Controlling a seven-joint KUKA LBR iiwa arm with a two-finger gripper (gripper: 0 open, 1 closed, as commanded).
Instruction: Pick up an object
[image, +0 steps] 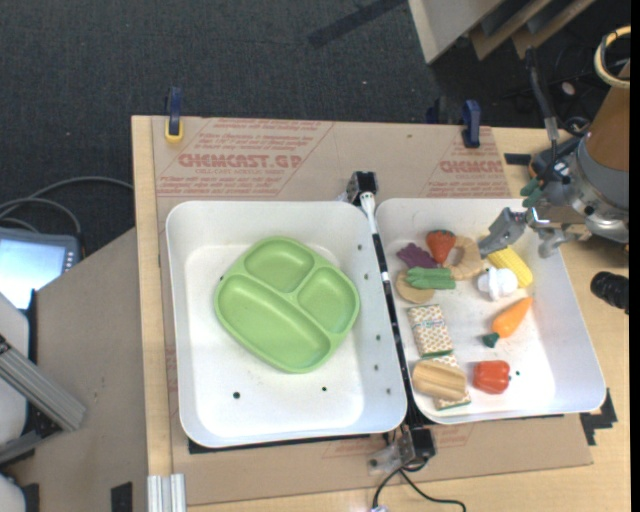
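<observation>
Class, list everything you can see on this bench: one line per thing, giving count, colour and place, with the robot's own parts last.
Bins: 2, white, side by side on the bench; left bin, right bin.
Divided plate: 1, green, middle of the left bin.
Strawberry: 1, red, far part of the right bin.
Purple piece: 1, left of the strawberry.
Green vegetable: 1, lying on a tan round.
Corn: 1, yellow, right bin.
White piece: 1, beside the corn.
Carrot: 1, orange, right bin.
Patterned packet: 1, pale, right bin centre.
Bread: 1, tan, near edge.
Pepper: 1, red, near edge.
Clamps: 2, blue; far bench edge.
Gripper: 1, grey, over the right bin's far right.
</observation>
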